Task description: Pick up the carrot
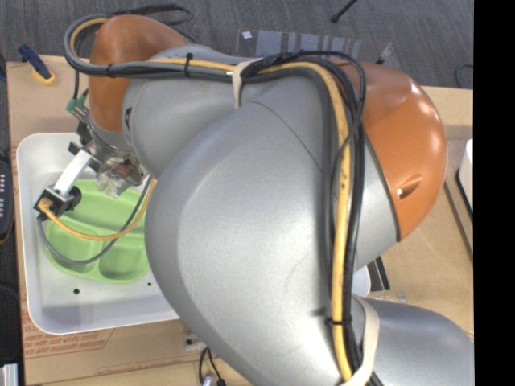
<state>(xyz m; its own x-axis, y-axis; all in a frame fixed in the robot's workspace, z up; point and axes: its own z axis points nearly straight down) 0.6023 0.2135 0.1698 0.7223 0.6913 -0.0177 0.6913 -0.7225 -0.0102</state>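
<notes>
My gripper (pixel 111 174) hangs low over the far edge of a green divided plate (pixel 84 227) in the left white bin (pixel 36 300). The grey arm (pixel 273 215) with its orange band (pixel 129 34) reaches across from the right and hides the bin's right part and most of the bench. A white bracket (pixel 66 179) sticks out from the wrist to the left. From there, a yellow cable (pixel 96 236) loops down over the plate. The gripper's tip is lost in clutter and shadow under the wrist.
The green plate has two lower compartments (pixel 121 264) near the bin's front. A blue and yellow tool (pixel 36 64) lies on the bench beyond the bin's far left corner. Cardboard (pixel 64 342) shows under the bin's front rim.
</notes>
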